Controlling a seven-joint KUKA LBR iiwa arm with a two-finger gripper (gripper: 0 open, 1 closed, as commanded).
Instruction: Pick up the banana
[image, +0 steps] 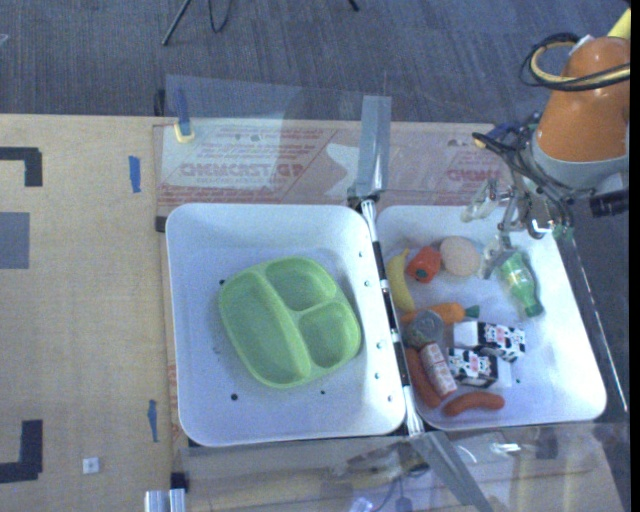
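Note:
The banana (400, 283) is small and yellow. It lies lengthwise against the left wall of the right bin (570, 390), beside a red-orange toy vegetable (424, 263). My gripper (508, 222) hangs over the bin's far right corner, above a green bottle (520, 283) and well to the right of the banana. It looks open, with nothing between its fingers. The orange band of the arm (585, 100) rises behind it.
A beige ball (460, 256), a carrot (447, 312), a grey can (425, 327), black-and-white cartons (487, 352), a brown bar (437, 368) and a red sausage (473, 403) crowd the right bin. The left bin (200, 250) holds a green divided plate (290, 320).

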